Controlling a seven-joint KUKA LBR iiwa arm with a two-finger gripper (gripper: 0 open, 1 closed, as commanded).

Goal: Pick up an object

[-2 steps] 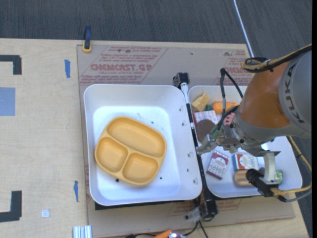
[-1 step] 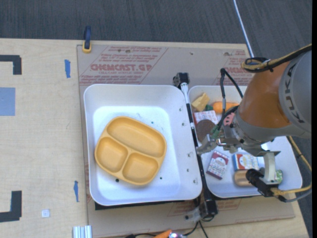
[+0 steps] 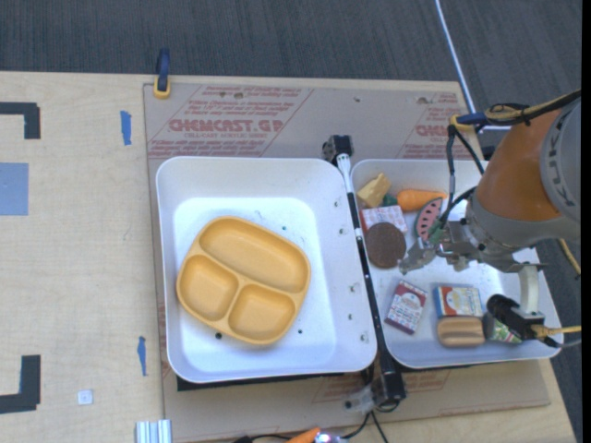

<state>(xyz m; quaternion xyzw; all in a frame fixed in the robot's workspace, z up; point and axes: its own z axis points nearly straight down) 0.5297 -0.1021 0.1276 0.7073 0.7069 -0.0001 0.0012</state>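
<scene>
My gripper (image 3: 423, 251) hangs over the middle of the right bin (image 3: 545, 289), reaching in from the right, with nothing visibly held. Just left of it lies a brown round patty (image 3: 385, 244) on a pink-and-white packet (image 3: 382, 217). A watermelon slice (image 3: 428, 220) and an orange carrot (image 3: 420, 198) lie just behind the gripper. A yellow cheese wedge (image 3: 374, 190) sits at the bin's back left. Toward the front are a small red box (image 3: 405, 307), a blue-and-red box (image 3: 457, 300) and a tan bread roll (image 3: 460, 331).
The left bin (image 3: 175, 192) holds a yellow divided plate (image 3: 243, 279) with three compartments. A black bar (image 3: 362, 257) runs between the two bins. The bins rest on a cardboard sheet (image 3: 231, 118) on the wooden bench.
</scene>
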